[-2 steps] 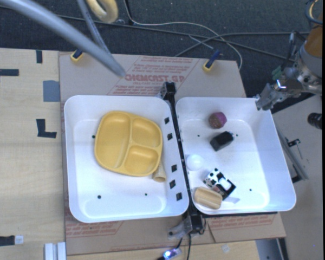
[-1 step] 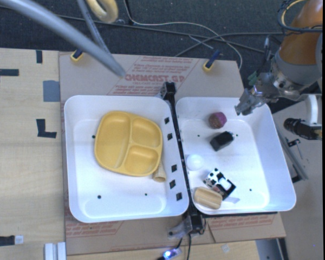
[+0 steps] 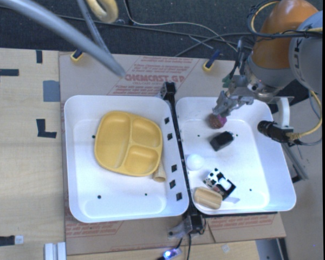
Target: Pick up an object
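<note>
Purple ball (image 3: 217,121) | right bin (image 3: 271,196) far edge | arm (image 3: 281,42) angled down, directly above

A divided plate (image 3: 129,143) lies in the left bin (image 3: 76,161); a ball (image 3: 195,162) and block (image 3: 222,141) lie in the right bin (image 3: 276,183).

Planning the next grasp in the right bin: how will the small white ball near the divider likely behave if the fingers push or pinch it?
The white ball looks round and smooth, so a push would probably roll it. It sits close to the divider, which may stop it or crowd a finger. It looks small and probably light, so an off-centre pinch could squirt it away.
</note>
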